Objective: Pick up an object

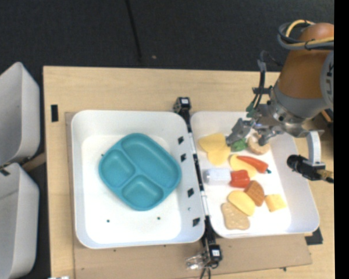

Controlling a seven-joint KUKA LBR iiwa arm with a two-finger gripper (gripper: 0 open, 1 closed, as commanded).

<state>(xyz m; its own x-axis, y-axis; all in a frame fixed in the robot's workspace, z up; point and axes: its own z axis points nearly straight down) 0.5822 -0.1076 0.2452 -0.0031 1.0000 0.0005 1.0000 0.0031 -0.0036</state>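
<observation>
- Dark floor all round; a pale wooden counter (58, 156) carries two shallow white bins side by side.
- Left bin (81, 214): one teal divided plate (139, 170), three compartments, nothing on it.
- Right bin (299, 208): a loose cluster of toy food, most pieces touching or just beside a neighbour.
- Contents, top to bottom: yellow wedge (214, 145); a small green piece (238, 146) beside it; a tan round piece (258, 147) near the top; a red-orange pepper (253, 163) lying over a yellow piece; a white block (217, 175); a red chunk (239, 179); a brown piece (256, 193); a yellow oval (241, 203); a yellow cube (274, 202); a tan cracker (235, 217).
- The arm (302, 80) reaches in from the right, orange band uppermost.
- The hand (251, 131) sits low over the upper end of the right bin, just above the green and tan pieces.
- Whether the hand is spread or pressed together cannot be told; dark links and cables crowd the view there.
- Nothing can be seen pinched in it.
- Progress, as a judgement: approach done or nearly so, grasp not yet confirmed, lift still to come.
- Likeliest target looks to be the green or the tan piece, both resting on the bin floor under the hand.
- Risk: neighbours sit close, so a closing hand may nudge the wedge or pepper.
</observation>
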